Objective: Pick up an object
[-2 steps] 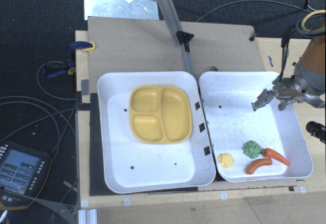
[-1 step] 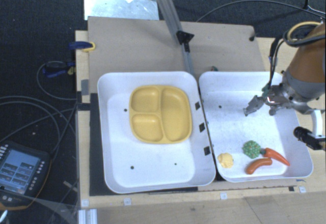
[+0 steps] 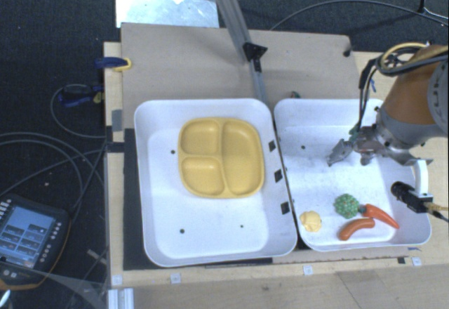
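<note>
Hand [image 3: 342, 152] above right bin's [image 3: 302, 118] bare floor

A robot lab: bench [image 3: 182, 62], loose floor cables [image 3: 63, 139], teach pendant [image 3: 28, 234].

I see the gripper [image 3: 342, 153] low over the right bin [image 3: 309, 125], green broccoli [image 3: 345, 205], orange carrot [image 3: 381, 215], sausage [image 3: 356, 228], yellow piece [image 3: 311, 220] grouped near me, yellow divided plate [image 3: 221, 157] in the left bin [image 3: 158, 181].
</note>
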Motion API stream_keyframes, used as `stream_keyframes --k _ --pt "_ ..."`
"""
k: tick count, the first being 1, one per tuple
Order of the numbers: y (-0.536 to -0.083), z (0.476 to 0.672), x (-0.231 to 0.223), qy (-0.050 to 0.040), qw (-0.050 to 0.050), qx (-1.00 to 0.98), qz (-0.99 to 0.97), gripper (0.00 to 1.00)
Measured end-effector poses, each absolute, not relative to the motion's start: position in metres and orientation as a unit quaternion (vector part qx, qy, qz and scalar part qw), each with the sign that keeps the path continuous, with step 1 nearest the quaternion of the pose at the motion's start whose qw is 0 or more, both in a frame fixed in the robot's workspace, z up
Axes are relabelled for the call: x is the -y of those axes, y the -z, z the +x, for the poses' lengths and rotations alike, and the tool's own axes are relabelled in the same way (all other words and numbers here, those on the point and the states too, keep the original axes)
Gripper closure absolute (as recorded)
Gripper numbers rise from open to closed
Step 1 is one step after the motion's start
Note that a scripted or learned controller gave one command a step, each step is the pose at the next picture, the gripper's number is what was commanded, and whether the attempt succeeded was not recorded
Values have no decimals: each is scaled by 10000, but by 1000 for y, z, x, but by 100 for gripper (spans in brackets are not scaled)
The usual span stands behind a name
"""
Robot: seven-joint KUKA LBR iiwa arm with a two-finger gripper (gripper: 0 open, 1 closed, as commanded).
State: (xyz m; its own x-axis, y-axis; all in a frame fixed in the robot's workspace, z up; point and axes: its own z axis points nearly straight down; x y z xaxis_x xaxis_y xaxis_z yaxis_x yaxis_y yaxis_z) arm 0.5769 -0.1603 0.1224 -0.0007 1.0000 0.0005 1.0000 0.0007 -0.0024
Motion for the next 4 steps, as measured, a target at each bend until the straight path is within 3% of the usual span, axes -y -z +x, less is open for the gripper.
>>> stream_keyframes --k 1,4 --pt "-136 578 161 13 -13 7074 -7068 100" --pt "-287 586 171 19 -31 7096 -7045 100"
